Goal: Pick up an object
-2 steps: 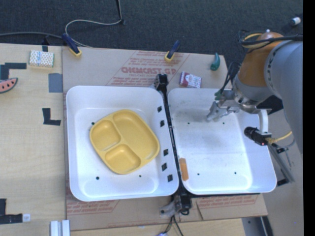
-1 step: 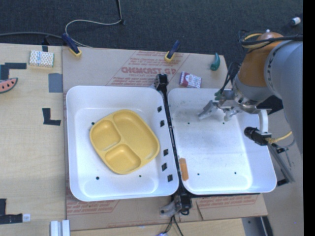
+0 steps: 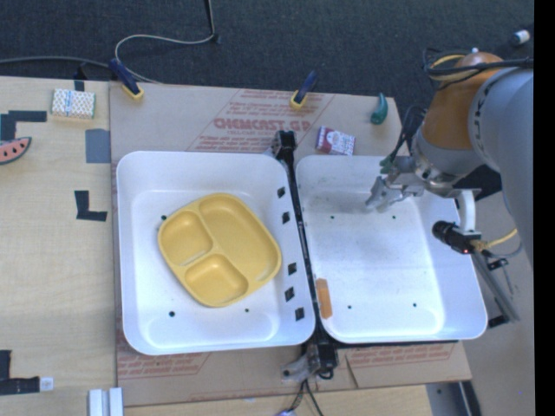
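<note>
Nearest you, along the near left edge of the right bin [image 3: 451,319], lies a small orange object [image 3: 323,298], tucked against the divider between the two bins. You can see it lying flat and well apart from the gripper [image 3: 381,196], which hangs over the far part of that same bin with its grey fingers pointing down and to the left. Whether those fingers are spread or closed you cannot tell from this angle, and nothing is visible between them. To your left, the left bin [image 3: 139,232] holds a yellow divided plate [image 3: 218,248] with three compartments, lying flat near its middle. Beyond the bins, on the cardboard sheet [image 3: 173,120], you see a small red and white packet [image 3: 335,140] just past the far edge of the right bin.
</note>
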